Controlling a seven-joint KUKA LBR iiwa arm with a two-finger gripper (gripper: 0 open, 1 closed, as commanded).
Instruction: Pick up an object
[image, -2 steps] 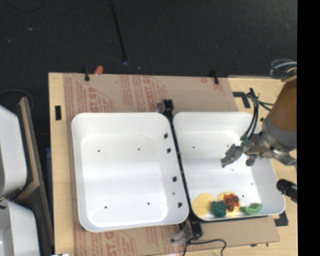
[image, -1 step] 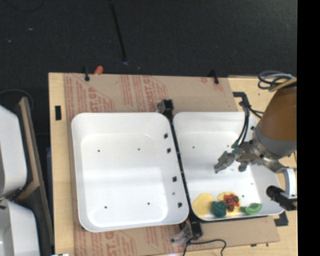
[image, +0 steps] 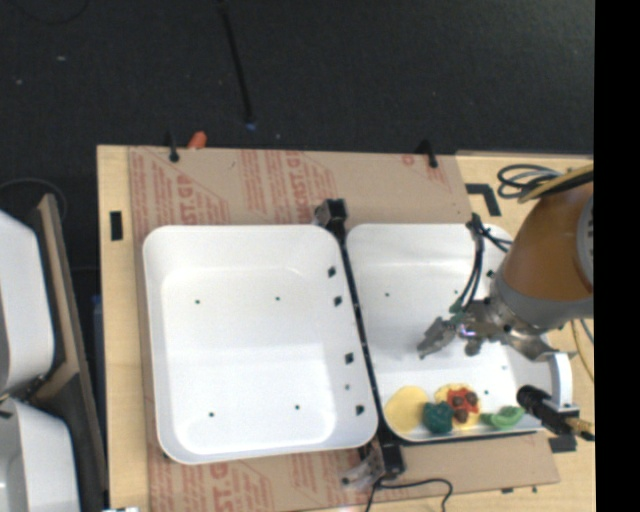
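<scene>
Several small objects lie along the front edge of the right bin (image: 400, 260): a pale yellow round piece (image: 405, 404), a teal lump (image: 437, 418), a red and yellow piece (image: 461, 399) and a green piece (image: 507, 417). My gripper (image: 452, 343) hangs over the middle of the right bin, a little behind these objects and apart from them. Its two grey fingers (image: 432, 339) are spread open with nothing between them. The arm's orange band (image: 548, 250) shows at the right edge.
The left bin (image: 170, 300) lies beside the right one, with a black divider strip (image: 350, 320) between them. Both rest on a cardboard sheet (image: 250, 185) on the bench.
</scene>
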